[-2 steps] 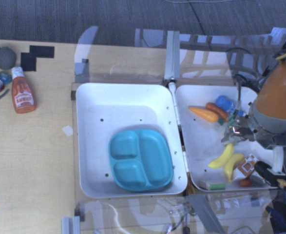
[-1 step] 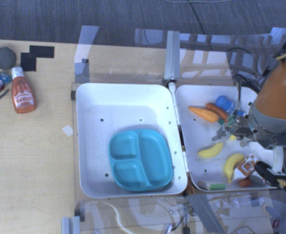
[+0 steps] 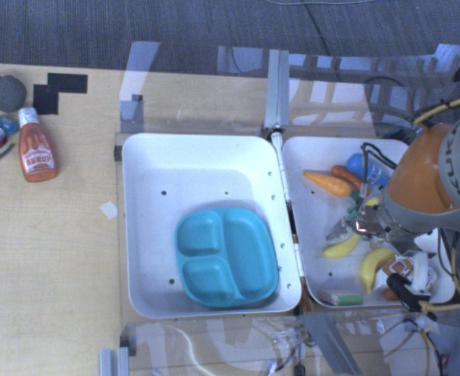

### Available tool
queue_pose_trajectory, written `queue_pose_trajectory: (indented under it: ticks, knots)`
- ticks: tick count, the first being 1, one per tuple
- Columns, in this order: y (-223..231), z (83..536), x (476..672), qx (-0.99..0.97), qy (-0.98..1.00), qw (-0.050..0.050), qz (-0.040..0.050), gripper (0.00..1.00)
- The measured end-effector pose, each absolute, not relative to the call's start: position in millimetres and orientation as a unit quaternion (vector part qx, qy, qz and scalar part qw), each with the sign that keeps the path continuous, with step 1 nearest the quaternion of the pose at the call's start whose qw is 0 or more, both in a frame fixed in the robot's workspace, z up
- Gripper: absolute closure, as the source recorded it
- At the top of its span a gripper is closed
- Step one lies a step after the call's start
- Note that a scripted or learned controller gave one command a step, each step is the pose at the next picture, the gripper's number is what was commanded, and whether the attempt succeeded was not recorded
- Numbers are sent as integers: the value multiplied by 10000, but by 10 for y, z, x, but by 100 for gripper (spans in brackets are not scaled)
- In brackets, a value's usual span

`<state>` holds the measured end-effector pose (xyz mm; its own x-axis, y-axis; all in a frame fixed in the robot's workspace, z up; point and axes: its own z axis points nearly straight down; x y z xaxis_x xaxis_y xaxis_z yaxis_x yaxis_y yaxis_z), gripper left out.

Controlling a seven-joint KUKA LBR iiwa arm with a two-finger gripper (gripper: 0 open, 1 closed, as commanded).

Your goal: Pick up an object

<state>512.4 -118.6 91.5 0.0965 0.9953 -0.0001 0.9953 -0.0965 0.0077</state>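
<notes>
two bananas (image 3: 341,247), one carrot (image 3: 327,183), one tray (image 3: 226,257)

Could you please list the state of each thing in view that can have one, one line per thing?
Blue tray: lying flat in the left bin, compartments bare.
Carrot: lying in the right bin.
Bananas: two, lying loose in the right bin, near its front.
Ketchup bottle: lying on its side on the bench, cap on.
Gripper: low over the right bin, above the bananas; grip cannot be told.
</notes>
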Motion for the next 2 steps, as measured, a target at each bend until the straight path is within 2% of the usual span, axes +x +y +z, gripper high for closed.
queue_pose_trajectory:
  ticks: [1, 2]
  knots:
    - [-1170, 1028, 5145, 7397, 6729, 34, 47, 100]
    - [-367, 2092, 4880, 7462, 6657, 11, 17, 100]
